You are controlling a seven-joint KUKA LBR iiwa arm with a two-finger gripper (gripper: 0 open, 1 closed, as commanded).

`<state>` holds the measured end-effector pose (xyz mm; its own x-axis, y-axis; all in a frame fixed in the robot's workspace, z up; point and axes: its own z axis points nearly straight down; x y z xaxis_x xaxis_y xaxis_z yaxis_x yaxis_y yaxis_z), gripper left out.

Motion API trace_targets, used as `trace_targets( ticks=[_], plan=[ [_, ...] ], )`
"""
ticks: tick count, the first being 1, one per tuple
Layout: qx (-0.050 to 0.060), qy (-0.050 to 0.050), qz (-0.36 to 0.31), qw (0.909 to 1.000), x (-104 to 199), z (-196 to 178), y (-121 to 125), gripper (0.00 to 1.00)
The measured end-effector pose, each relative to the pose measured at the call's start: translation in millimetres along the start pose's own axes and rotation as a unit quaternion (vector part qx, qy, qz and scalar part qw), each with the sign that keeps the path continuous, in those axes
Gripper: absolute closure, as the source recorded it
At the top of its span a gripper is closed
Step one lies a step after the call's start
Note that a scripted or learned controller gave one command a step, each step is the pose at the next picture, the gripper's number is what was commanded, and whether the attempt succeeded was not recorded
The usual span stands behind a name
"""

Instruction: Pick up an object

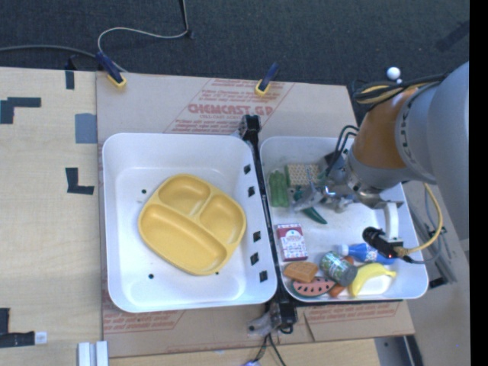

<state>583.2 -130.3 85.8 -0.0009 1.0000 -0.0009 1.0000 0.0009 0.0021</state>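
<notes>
Arm reaches from right into right bin (415,280). End effector (324,193) low in bin's upper half, among green items (279,190) and mesh-patterned piece (300,174); grip state: cannot tell. Lower part of same bin: red card box (290,242), cookie (300,271), watermelon slice (313,287), can (335,266), banana (370,279). Left bin (122,280) holds 1 yellow divided plate (191,223). Both bins on table (46,242).

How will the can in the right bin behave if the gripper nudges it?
The can looks to lie on its side, so it may roll rather than slide. The banana and watermelon slice crowd it, so it probably stops soon. Its shiny wall looks smooth, possibly slippery to pinch.
</notes>
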Motion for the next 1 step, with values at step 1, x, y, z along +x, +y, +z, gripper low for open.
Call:
trace_targets(
  ticks=[1],
  plan=[
    [0.000,0.000,0.000,1.0000,-0.4,-9.5,-0.1,1.00]
  ],
)
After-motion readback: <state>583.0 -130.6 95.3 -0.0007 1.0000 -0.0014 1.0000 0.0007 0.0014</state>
